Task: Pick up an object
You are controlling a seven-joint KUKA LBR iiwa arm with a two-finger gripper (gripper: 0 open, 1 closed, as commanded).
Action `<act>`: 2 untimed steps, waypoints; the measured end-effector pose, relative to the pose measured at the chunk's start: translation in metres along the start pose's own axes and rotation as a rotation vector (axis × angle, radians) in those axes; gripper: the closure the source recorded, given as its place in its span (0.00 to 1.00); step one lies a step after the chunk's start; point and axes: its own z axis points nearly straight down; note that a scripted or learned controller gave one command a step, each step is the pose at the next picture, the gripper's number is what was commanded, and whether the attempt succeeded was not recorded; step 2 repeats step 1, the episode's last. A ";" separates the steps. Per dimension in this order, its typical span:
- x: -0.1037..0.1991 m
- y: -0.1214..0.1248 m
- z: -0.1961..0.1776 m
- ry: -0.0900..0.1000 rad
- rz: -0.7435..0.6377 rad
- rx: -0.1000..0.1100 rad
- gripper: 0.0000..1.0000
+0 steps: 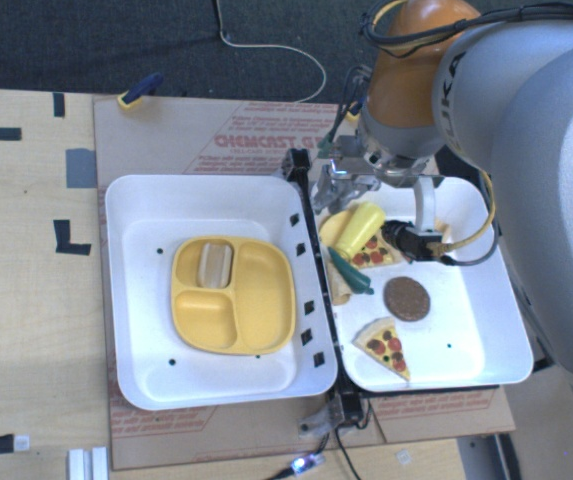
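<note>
We see the gripper point(344, 190) low over the far-left corner of the right bin point(471, 353), just above a yellow toy point(358, 225); we cannot tell how its jaws stand. Near it lie a pizza slice point(384, 347), a brown cookie point(406, 298) and a green piece point(349, 271). The left bin point(136, 268) holds a yellow divided plate point(234, 296).

Even, bright overhead light fills the scene. The white bins point(126, 268) glare slightly, detail washing out along their rims. Shadows are soft and short. The nearby arm point(526, 118) looks blurred; the surface point(26, 268) stays fairly sharp.
</note>
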 end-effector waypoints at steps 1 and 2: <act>-0.008 -0.006 -0.001 -0.001 0.001 0.002 1.00; -0.008 -0.006 -0.001 -0.001 0.001 0.002 1.00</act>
